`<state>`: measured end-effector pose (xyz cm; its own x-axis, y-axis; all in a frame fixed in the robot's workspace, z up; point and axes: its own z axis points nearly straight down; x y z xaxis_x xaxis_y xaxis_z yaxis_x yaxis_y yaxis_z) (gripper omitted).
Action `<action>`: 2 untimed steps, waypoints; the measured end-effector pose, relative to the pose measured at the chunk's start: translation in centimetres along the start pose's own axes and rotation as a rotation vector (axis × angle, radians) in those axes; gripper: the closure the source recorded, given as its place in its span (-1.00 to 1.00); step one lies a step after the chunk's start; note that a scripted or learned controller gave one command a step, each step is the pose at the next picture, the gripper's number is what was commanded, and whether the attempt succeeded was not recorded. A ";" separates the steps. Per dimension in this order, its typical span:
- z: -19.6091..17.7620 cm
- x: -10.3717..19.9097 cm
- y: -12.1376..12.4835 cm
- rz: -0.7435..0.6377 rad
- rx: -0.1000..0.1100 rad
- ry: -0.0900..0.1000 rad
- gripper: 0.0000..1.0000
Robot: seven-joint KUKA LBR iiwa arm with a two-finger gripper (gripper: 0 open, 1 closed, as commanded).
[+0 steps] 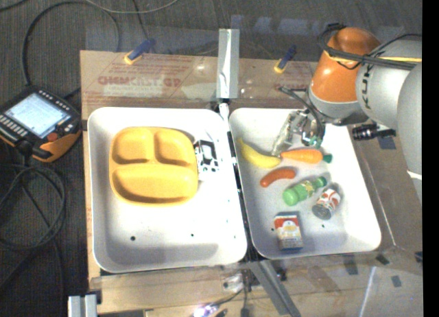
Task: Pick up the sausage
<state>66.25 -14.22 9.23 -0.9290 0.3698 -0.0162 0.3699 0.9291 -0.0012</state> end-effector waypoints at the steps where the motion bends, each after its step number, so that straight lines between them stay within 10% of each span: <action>1: 0.0 0.4 1.4 -0.050 0.000 -0.002 1.00; 2: 0.0 1.1 3.4 0.011 -0.006 0.000 1.00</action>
<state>66.48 -10.64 9.25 -0.9247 0.3803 -0.0163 0.3802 0.9249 0.0050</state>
